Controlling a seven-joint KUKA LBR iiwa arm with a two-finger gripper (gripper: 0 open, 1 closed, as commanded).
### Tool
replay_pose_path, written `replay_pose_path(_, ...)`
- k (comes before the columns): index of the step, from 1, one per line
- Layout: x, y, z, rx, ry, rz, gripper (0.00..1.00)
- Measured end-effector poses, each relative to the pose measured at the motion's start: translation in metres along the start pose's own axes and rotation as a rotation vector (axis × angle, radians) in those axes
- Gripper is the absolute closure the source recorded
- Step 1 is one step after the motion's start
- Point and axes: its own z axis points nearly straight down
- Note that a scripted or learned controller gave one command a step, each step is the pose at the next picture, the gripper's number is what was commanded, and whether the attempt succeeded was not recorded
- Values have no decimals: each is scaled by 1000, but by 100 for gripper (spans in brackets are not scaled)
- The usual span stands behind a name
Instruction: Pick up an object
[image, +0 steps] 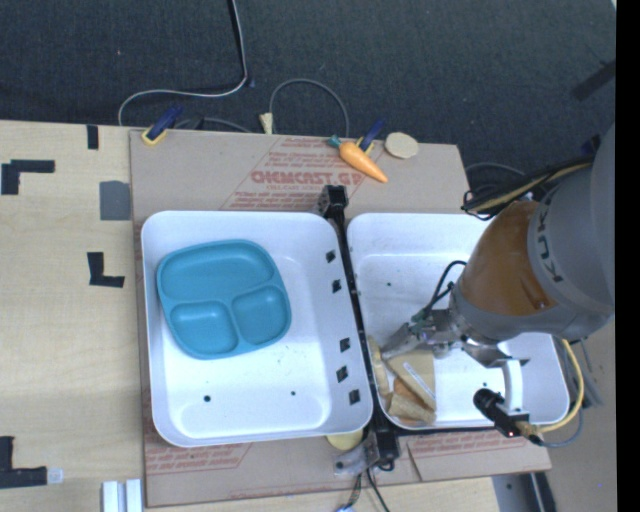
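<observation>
My gripper (418, 340) is low in the right bin (400, 245), near its front left corner, under the grey arm with the orange band. Right below it lie tan bread-like pieces (410, 385) against the bin's front wall. The wrist hides the fingertips, so whether anything is held is unclear. A blue divided plate (223, 297) rests in the left bin (240, 415).
An orange toy carrot (362, 162) and a small beige disc (401, 146) lie on the cardboard behind the bins. Cables run along the back edge. A black divider clip strip (345, 300) separates the two bins. A yellowish item (345, 438) peeks out below the left bin's front edge.
</observation>
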Motion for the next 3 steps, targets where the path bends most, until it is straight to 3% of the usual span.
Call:
replay_pose_path(1,-2,1,-12,-1,-2,2,100)
replay_pose_path(2,-2,1,-11,0,-2,1,0)
replay_pose_path(3,-47,73,1,7,4,-2,0)
